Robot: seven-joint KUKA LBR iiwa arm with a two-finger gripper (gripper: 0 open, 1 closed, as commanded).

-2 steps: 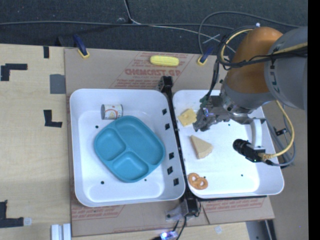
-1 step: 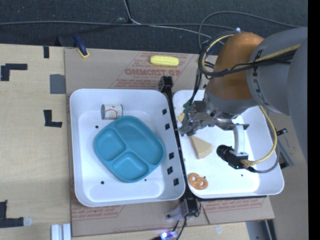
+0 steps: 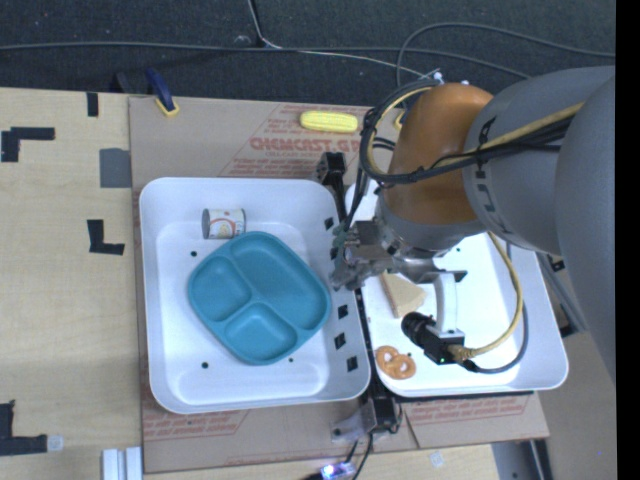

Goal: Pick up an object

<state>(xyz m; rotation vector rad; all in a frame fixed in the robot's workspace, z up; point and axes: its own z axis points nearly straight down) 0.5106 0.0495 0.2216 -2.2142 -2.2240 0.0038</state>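
Observation:
In the left bin (image 3: 165,268) lies a blue divided plate (image 3: 258,295), with a small can (image 3: 223,223) on its side just behind it. The right bin (image 3: 535,358) holds a pretzel (image 3: 396,364) near its front left corner and a pale wedge-shaped piece (image 3: 402,294) behind that. My gripper (image 3: 350,258) hangs over the divide between the two bins, at the left edge of the right bin, close to the pale wedge. The orange wrist band and grey arm cover most of the right bin.
A yellow corn cob (image 3: 329,122) lies on the cardboard behind the bins. A blue-and-yellow clip (image 3: 160,92) sits at the cardboard's back left corner. Cables loop around the wrist and over the right bin.

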